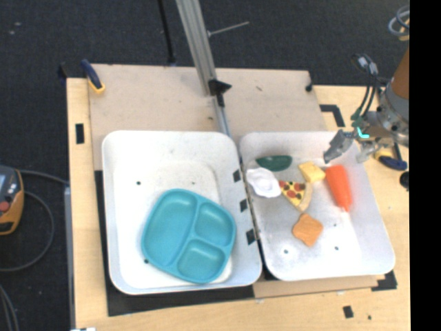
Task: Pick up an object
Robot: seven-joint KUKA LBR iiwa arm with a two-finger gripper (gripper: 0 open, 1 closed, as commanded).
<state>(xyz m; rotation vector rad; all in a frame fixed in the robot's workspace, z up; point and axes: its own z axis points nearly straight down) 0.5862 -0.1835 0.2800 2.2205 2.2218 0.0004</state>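
Nearest us, at the lower edge of the left white bin (120,157), we note a turquoise plastic plate with three compartments (189,235), lying flat and tilted slightly against the bin's lines.

Right white bin (372,254) holds the loose items. We log them from front to back:
- orange-brown toy bread chunk (307,229), alone near the bin's middle, apart from the rest.
- toy pizza slice with red dots (296,193), just above it.
- white crumpled lump (264,183), touching the pizza slice's left side, close to the bin's left wall.
- yellow block (311,172), at the pizza slice's upper right corner.
- dark green flat oval piece (274,162), behind the white lump.
- orange toy carrot (339,186), lying lengthwise to the right of the yellow block.

We see the gripper (342,145) reaching in from the right, over the bin's upper right part, above and just behind the carrot's top end. Nothing sits between its fingers; whether they are spread or closed we cannot tell.

Behind both bins, a silver aluminium rail (197,36) stands on the tan table (158,98).
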